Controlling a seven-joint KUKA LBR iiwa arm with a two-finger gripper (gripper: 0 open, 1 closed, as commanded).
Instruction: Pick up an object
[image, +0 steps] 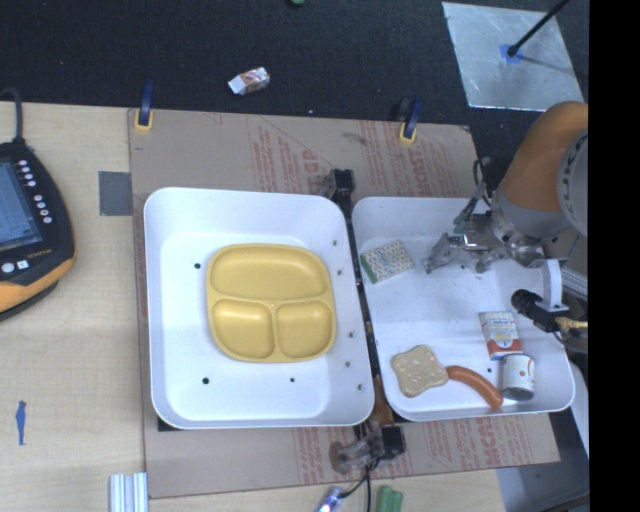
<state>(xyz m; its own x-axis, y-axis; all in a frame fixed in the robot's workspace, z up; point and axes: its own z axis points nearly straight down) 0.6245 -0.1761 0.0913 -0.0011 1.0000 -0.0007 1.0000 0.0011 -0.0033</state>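
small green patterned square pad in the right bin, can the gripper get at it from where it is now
Probably yes: the small green patterned square pad lies flat on open bin floor, apart from other items, and the gripper sits just beside it with nothing between.

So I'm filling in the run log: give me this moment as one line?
gripper: over right bin, upper part | held: nothing seen | nearest: green packet | left bin: yellow tray

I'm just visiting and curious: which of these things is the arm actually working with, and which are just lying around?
In play:
gripper
green patterned pad
toast slice
orange sausage
small can
packet
right bin

Lying about:
yellow divided plate in left bin
control pendant
wrapper on floor
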